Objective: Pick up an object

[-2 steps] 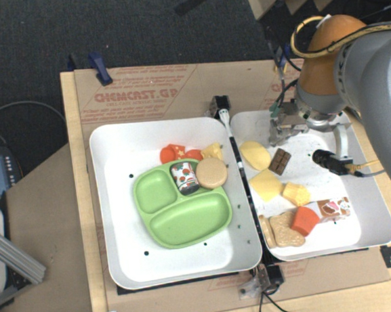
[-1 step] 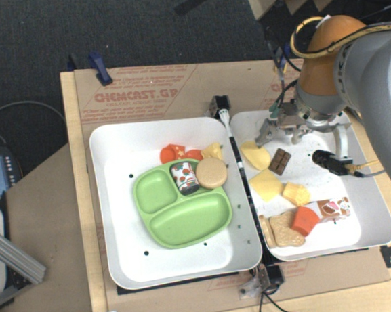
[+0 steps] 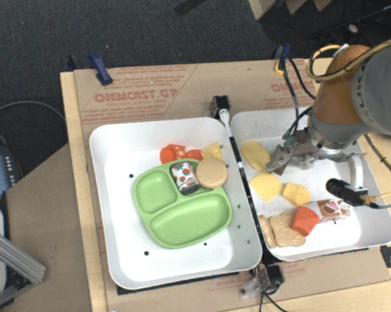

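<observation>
My gripper (image 3: 279, 160) hangs low in the right bin (image 3: 375, 231), in its upper middle part. It sits just right of a pale yellow oval piece (image 3: 254, 154) and just above a yellow wedge (image 3: 267, 186). I see nothing held in it. A smaller yellow chunk (image 3: 297, 192) lies below the gripper. An orange-red block (image 3: 304, 220), tan crackers (image 3: 281, 230) and a small red-and-white packet (image 3: 334, 208) lie near the bin's front.
The left bin (image 3: 119, 213) holds a green divided plate (image 3: 184, 217). A small labelled can (image 3: 183, 177) and a round tan disc (image 3: 212, 173) rest on the plate's far edge. Red pieces (image 3: 175, 152) and a yellow bit (image 3: 214, 150) lie behind it. The arm covers the right bin's far right.
</observation>
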You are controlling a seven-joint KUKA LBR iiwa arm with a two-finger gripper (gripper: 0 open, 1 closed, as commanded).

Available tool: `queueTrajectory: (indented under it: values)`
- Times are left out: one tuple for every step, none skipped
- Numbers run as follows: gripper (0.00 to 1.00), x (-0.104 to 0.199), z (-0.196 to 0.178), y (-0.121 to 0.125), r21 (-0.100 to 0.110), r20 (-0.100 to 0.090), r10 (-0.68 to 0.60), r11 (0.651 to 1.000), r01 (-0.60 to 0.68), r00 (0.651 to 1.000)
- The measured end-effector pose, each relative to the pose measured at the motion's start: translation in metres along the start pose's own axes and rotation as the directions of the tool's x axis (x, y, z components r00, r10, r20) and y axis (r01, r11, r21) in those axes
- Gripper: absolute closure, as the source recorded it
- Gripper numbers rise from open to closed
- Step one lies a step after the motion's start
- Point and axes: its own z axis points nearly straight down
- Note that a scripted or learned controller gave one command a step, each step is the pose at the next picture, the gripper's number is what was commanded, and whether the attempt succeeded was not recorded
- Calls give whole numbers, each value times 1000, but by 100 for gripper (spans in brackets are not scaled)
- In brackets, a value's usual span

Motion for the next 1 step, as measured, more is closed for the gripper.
queueTrajectory:
  values:
    - [0, 2, -1, -4, -3, 1, -2, 1000, 2, 1000]
